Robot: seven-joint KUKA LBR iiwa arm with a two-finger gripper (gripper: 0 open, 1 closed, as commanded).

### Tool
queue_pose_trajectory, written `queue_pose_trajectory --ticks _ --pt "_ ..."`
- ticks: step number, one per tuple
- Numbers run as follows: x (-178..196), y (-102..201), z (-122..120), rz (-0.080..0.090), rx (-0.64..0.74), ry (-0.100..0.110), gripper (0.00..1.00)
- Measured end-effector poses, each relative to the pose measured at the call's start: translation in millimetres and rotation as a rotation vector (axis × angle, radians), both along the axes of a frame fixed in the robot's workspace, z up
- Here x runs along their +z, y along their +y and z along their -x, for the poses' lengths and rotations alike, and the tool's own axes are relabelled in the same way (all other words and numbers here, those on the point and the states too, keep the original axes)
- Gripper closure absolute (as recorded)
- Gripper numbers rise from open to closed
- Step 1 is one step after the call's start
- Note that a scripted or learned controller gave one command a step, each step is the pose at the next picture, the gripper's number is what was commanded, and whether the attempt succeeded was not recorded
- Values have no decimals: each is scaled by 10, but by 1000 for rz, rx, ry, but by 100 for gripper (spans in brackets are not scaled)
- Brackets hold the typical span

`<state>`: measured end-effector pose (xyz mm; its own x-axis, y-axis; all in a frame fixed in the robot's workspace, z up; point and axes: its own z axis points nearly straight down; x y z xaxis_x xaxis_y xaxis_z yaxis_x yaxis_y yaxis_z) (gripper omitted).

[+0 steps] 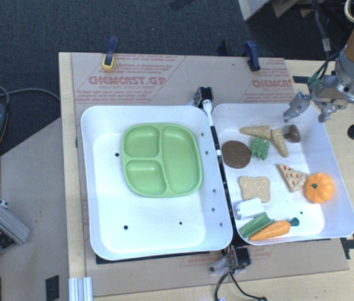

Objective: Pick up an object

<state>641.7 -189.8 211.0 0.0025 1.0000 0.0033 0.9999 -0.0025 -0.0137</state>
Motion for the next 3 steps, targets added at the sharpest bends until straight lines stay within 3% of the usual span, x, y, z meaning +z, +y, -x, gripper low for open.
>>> queue_pose_trajectory --ticks 1,3 --pt "75 2 -29 3 3 -13 0" --pt "-1153 -31 -37 1 2 -5 0"
